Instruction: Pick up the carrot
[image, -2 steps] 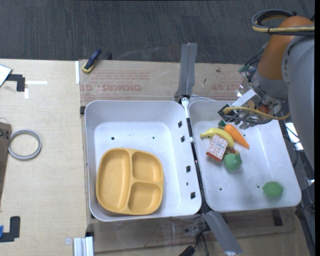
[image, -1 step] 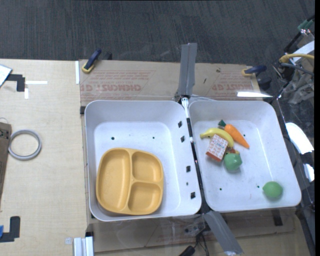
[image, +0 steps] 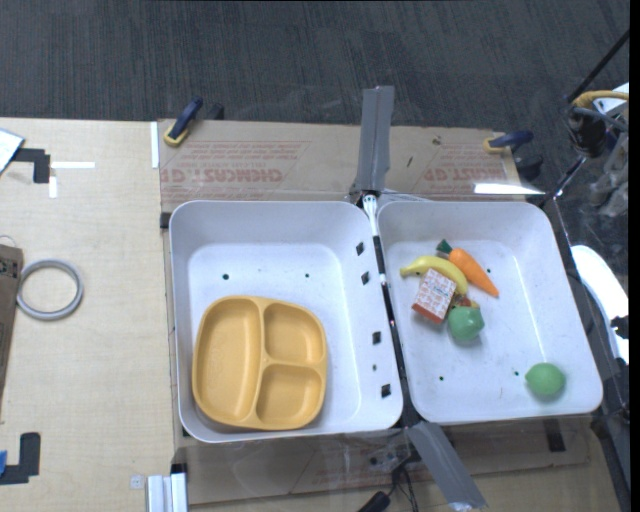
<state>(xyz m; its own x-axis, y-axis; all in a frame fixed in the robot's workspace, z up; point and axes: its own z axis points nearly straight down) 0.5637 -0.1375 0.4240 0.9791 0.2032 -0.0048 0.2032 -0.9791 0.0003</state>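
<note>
- The carrot (image: 472, 271) lies in the right bin (image: 500, 352), in the upper middle part of its floor.
- It is orange and lies slantwise. Its green top points to the upper left and its thin tip to the lower right.
- A yellow banana (image: 428, 266) lies just to the left of the carrot, and its curved end seems to touch the carrot near the green top.
- A small red and white carton (image: 434, 296) lies below the banana, close under the carrot's thick end.
- A round green fruit (image: 465, 322) sits right beside the carton's lower right side, just below the carrot's tip.
- A second green ball-shaped fruit (image: 545, 380) sits well apart from that cluster, near the bin's lower right corner.
- Nothing lies on top of the carrot, and its upper and right sides face bare bin floor.
- The left bin (image: 260, 240) holds a yellow plate (image: 262, 362) with three compartments, in its lower half.
- The two bins stand edge to edge on a sheet of brown cardboard (image: 260, 160), with a blue clamp (image: 184, 120) at its upper left.
- On the pale worktop (image: 90, 400) to the left lies a grey roll of tape (image: 47, 289), flat.
- Whether the hand is open or closed cannot be told.
</note>
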